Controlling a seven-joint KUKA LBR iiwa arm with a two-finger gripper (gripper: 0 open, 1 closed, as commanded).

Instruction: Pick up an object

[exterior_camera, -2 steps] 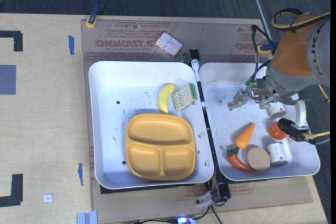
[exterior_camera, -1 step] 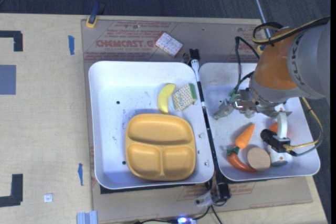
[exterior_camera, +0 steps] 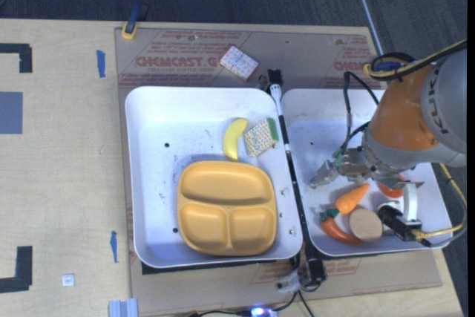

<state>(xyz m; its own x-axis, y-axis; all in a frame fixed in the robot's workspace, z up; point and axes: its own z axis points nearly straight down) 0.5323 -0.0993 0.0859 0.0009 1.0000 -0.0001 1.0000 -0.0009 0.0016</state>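
My gripper point(exterior_camera: 325, 176) hangs low over the middle of the right bin point(exterior_camera: 315, 119), at the end of the grey and orange arm coming in from the right. Just below and right of it lies an orange carrot point(exterior_camera: 352, 198). A red-orange vegetable point(exterior_camera: 336, 229) and a round tan disc point(exterior_camera: 365, 225) rest near the bin's front wall. A red and white piece point(exterior_camera: 391, 191) shows partly under the wrist. Nothing is visibly held in the gripper.
The left bin point(exterior_camera: 148, 159) holds a large yellow compartment tray point(exterior_camera: 226, 206), a banana point(exterior_camera: 235, 137) and a patterned green-edged sponge point(exterior_camera: 260, 136). A small patterned block point(exterior_camera: 238, 61) lies on the board behind the bins.
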